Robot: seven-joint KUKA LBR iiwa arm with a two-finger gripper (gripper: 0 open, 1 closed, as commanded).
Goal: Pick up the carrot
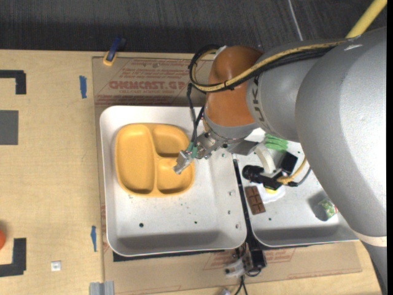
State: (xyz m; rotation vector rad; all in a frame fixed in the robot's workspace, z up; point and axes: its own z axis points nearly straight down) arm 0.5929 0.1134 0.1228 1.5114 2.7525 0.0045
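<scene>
My gripper [183,161] hangs low over the right edge of a yellow divided plate [144,158] in the left bin [184,220]. Nothing orange shows at its tip. The grey arm with its orange band [230,88] reaches in from the right and covers much of the right bin [295,226]. The objects that show there are a green item [276,144], a white, black and yellow item [270,174], a brown bar [255,200] and a small green and white piece [325,209].
The divider wall [241,195] between the two bins runs just right of the gripper. Blue tape marks [83,86] and a small yellow and blue piece [112,53] lie on the bench beyond the left bin. A red-orange spot [2,239] sits at the far left edge.
</scene>
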